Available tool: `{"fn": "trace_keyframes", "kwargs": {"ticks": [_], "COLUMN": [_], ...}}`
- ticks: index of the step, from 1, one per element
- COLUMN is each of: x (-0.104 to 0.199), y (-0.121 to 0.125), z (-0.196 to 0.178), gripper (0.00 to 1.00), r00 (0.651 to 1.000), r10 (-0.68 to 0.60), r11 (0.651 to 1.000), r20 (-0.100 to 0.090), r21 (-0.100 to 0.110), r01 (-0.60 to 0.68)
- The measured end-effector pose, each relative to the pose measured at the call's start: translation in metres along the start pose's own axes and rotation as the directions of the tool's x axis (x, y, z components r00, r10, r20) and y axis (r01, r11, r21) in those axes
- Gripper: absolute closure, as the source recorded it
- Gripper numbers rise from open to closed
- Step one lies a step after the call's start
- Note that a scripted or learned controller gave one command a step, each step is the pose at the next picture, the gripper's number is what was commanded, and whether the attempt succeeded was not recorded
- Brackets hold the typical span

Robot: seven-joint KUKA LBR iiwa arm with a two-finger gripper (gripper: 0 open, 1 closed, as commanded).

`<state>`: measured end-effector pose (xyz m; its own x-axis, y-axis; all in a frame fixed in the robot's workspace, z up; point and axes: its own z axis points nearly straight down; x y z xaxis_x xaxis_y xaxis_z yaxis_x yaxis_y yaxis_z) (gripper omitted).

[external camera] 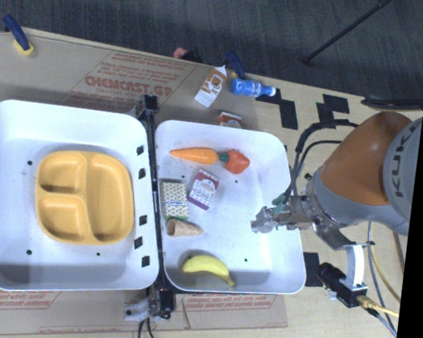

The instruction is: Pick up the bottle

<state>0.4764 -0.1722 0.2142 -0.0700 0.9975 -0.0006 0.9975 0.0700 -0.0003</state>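
The bottle (250,89), blue with a white cap, lies on its side on the tabletop (116,76) just behind the right bin (279,276). The gripper (264,221) hovers over that bin's right side, well apart from the bottle. Honestly can't tell how its fingers are set. A carrot (195,155) and banana (207,268) lie in the bin.

Red print on the cardboard sheet (123,81) under the bins reads roughly "CHEMCAST GP", with smaller red lines around it too blurred to read. The arm (372,173) carries large dark letters "KU" on its grey casing at the right. The print on the small cartons is too small to read
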Motion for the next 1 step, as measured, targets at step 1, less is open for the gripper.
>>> {"fn": "trace_keyframes", "kwargs": {"ticks": [1], "x": [0.0402], "y": [0.0027], "z": [0.0048], "gripper": [1.0], "r00": [0.98], "r10": [-0.201], "r11": [0.98], "r20": [-0.003], "r21": [0.004], "r01": [0.201]}}
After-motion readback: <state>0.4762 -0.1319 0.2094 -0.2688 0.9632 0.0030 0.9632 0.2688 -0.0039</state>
